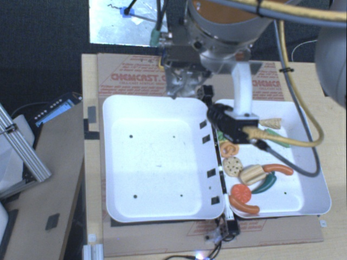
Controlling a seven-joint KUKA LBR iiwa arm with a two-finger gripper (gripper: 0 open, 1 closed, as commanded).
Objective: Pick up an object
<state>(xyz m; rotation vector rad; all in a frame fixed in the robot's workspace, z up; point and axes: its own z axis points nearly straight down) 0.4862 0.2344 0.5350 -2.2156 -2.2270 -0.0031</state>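
Since no single object is named by the task, any of the toy foods may be taken. All of them are found in the right-hand bin (pixel 312 196), gathered loosely toward the wall it shares with the left-hand bin (pixel 152 161). They seem to lie as they fell, not arranged. The pincer (pixel 183 86) is seen above the far rim of the left-hand bin, near the corner where both bins meet. Whether it is apart or together cannot be told, and no object is seen in it. It is judged that this place was chosen before a target is approached, because the foods are well apart from it.

A good candidate is the sausage (pixel 279 169). Its long axis runs almost across the view, with one end touching the bread roll (pixel 251 174) and the other pointing to the arm's side. A grip across its narrow width is judged suitable. The tomato (pixel 241 192) and the cookie (pixel 233 166) lie near.
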